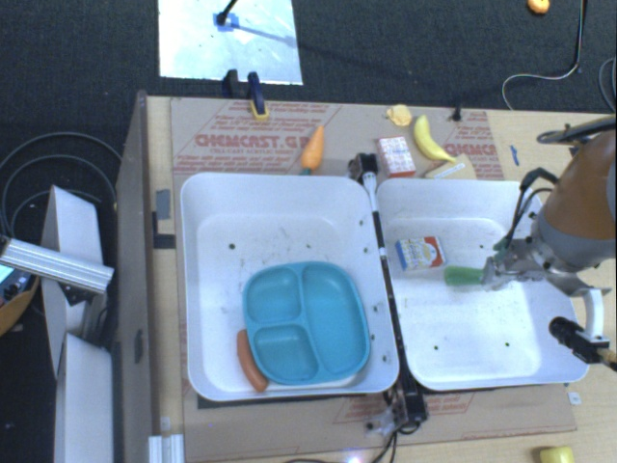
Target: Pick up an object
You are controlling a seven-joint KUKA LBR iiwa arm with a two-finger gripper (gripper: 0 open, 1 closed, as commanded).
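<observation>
In the right bin (482, 355) a small green object (462, 276) lies near the middle. A small white carton with blue and red print (419, 253) lies just left of and above it. My gripper (497, 271) is low in this bin, at the green object's right end and touching or nearly touching it. The arm (581, 215) comes in over the bin's right rim. The left bin (222, 230) holds a blue divided plate (307, 321) with an orange sausage (251, 360) along its lower left edge.
Behind the bins on the cardboard lie a carrot (311, 148), a small printed box (395, 155), a banana (429, 140) and a small yellow piece (398, 114). A black part of the arm (571, 334) hangs over the right bin's right rim.
</observation>
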